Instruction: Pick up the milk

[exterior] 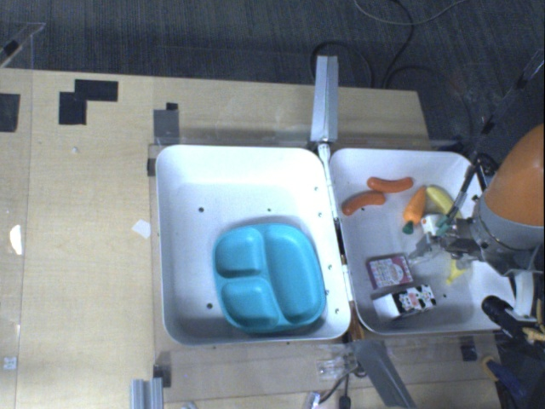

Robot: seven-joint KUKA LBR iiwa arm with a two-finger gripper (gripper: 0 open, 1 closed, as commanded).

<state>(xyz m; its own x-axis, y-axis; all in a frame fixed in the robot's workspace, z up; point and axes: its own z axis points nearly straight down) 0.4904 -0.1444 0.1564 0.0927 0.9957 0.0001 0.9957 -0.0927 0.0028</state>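
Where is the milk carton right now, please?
The milk carton lies in the right bin, near its front edge, just below the maroon packet.

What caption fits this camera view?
Gripper hovers in the right bin above the milk carton.

1. The left bin (179, 228) holds a blue divided plate (268, 277) toward 5 o'clock.
2. In the right bin (383, 162), the milk carton (410, 300) lies at 6 o'clock, just below a maroon packet (389, 271).
3. The gripper (436, 237) hangs at 3 o'clock.
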